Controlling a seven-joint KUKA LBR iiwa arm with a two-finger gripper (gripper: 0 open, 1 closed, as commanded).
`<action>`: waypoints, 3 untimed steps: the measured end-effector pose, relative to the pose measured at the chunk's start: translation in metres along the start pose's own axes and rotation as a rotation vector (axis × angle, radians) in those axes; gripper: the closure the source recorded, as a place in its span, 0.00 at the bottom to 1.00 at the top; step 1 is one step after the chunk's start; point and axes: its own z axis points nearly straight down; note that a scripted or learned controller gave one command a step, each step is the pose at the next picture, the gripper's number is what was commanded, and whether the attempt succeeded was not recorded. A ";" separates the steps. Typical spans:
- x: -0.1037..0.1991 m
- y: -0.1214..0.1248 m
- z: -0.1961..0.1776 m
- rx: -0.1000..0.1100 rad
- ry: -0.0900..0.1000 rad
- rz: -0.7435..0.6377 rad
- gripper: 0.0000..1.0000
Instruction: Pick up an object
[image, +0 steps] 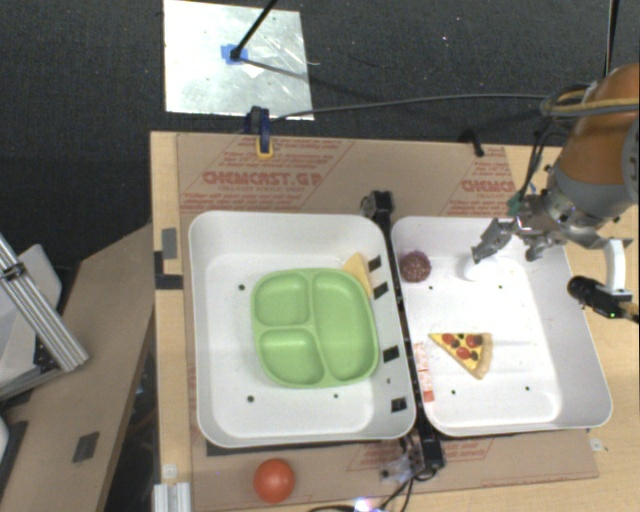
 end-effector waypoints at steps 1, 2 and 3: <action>0.000 0.003 -0.008 -0.012 -0.002 -0.002 0.00; 0.000 0.010 0.052 -0.010 -0.002 -0.002 0.00; 0.003 0.017 0.112 -0.009 -0.001 -0.006 0.00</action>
